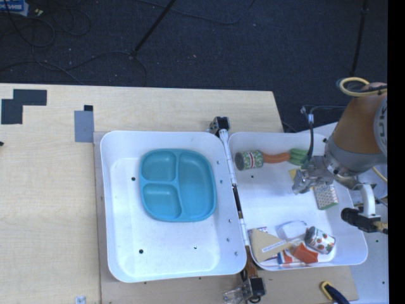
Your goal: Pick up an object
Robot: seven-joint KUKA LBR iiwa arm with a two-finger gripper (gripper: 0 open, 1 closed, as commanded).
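My gripper (306,181) hangs over the right bin (272,198), in its upper right part. Just above it lies an orange carrot-like toy (276,158) with a green end (298,156), and a green can (250,159) lies on its side at the toy's left end. A grey mesh piece (326,196) sits right beside the gripper, to its lower right. At the bin's front edge lie a tan wedge (264,239), a white and blue item (292,228), a patterned cup (319,240) and a small red piece (304,253). Nothing shows held in the gripper.
The left bin (120,246) holds a blue divided plate (177,184). A black clamp (220,125) sits at the top of the ridge between the bins. The arm's orange band (359,119) rises at the right. A yellow-handled tool (332,291) lies below the right bin.
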